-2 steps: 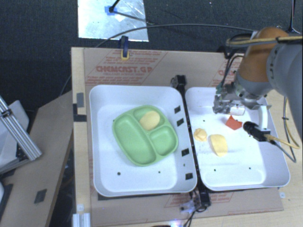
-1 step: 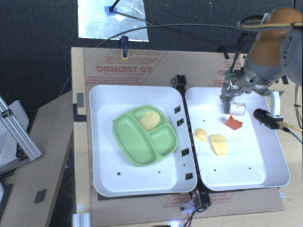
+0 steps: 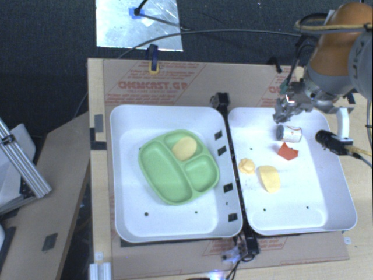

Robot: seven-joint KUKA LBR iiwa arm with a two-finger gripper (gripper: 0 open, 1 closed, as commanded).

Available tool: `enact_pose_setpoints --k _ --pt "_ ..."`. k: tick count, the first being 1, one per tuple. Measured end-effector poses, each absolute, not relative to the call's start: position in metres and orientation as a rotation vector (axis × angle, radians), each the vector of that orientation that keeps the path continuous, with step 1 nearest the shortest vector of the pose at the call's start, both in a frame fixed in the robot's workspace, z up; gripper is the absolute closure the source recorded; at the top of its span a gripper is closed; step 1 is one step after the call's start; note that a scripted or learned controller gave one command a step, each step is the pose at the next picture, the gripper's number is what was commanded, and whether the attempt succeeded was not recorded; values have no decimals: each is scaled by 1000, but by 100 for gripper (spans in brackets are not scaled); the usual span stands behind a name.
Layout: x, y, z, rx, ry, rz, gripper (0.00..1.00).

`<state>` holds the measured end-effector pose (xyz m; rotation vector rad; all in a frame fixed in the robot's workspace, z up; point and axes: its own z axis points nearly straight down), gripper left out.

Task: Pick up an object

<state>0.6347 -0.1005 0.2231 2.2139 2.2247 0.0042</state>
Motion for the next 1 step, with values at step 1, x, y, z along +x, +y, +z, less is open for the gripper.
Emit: enact_pose_setpoints --k 1 --pt "616 -50 233 2211 2231 4 100"
